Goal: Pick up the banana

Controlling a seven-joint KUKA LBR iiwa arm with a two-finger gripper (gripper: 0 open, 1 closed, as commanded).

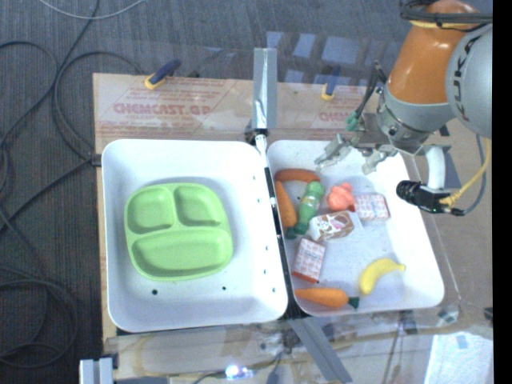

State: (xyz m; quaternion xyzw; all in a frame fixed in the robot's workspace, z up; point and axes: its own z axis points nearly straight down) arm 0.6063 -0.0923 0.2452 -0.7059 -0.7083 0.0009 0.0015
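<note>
Two white bins side by side: the left bin (120,294) carries a green divided plate (179,230) at its centre, and the right bin (424,290) is crowded with toy food. Up at two o'clock the grey and orange arm (436,62) leans in, its gripper (354,155) hovering over the right bin's twelve o'clock rim, fingers spread apart with nothing between them. Down at five o'clock in that bin lies the banana (378,274), yellow, curved, well apart from the gripper. A carrot (322,297) sits at six o'clock. Another carrot (286,206) hugs the nine o'clock wall beside a green bottle (308,204). Small cartons (310,260) cluster mid-bin.
</note>
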